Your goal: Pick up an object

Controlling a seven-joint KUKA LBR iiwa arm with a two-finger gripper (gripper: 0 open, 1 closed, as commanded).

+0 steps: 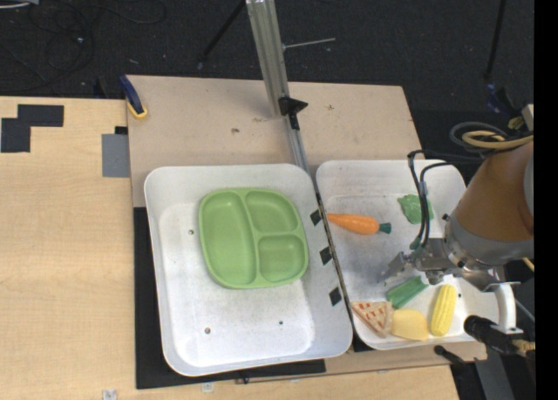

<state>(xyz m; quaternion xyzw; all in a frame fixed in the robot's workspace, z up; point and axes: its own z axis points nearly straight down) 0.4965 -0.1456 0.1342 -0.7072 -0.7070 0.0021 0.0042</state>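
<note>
My gripper [403, 269] hangs low in the right bin [344, 182], reaching in from the right, and is open with nothing between its fingers. A green block [406, 292] lies just below and in front of the fingertips, apart from them. An orange carrot [356, 225] with a green top lies to the upper left. A corn cob [443, 309], a yellow rounded piece [410, 326] and a pizza slice [373, 315] crowd the bin's near edge. A pale green leafy piece [411, 207] sits behind the gripper, partly behind a black cable.
The left bin [174, 302] bears a green divided plate [253, 237]. A metal post [268, 50] rises behind the bins. The arm's grey body [497, 215] covers the right bin's right side. Black clips [327, 254] sit along the wall between the bins.
</note>
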